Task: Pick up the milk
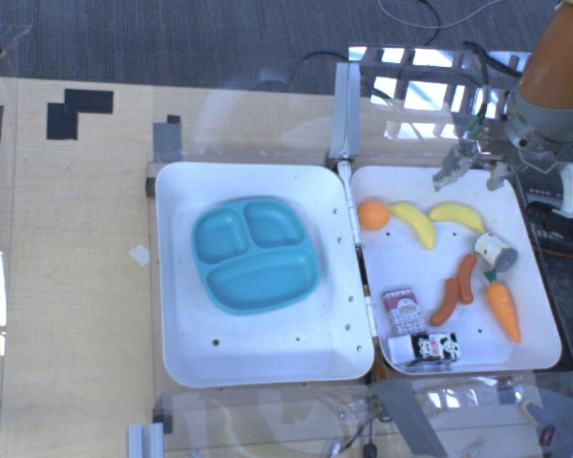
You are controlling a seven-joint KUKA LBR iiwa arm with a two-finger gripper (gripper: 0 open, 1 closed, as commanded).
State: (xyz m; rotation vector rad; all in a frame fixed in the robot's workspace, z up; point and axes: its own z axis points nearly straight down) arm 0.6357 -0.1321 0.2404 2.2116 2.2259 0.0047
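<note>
The milk (433, 348) is a small carton with black and white patches, lying on its side at the front edge of the right bin (544, 346). My gripper (474, 174) hangs over the back rim of that bin, far behind the milk. It is open, and nothing sits between its fingers (451, 172). The grey wrist with its orange band (559, 46) rises to the upper right.
Also in the right bin are an orange (372, 215), two bananas (415, 224) (457, 217), a small tin (494, 250), a sausage (456, 289), a carrot (503, 311) and a pink-red box (401, 311) just behind the milk. A blue divided plate (256, 255) lies in the left bin (181, 351).
</note>
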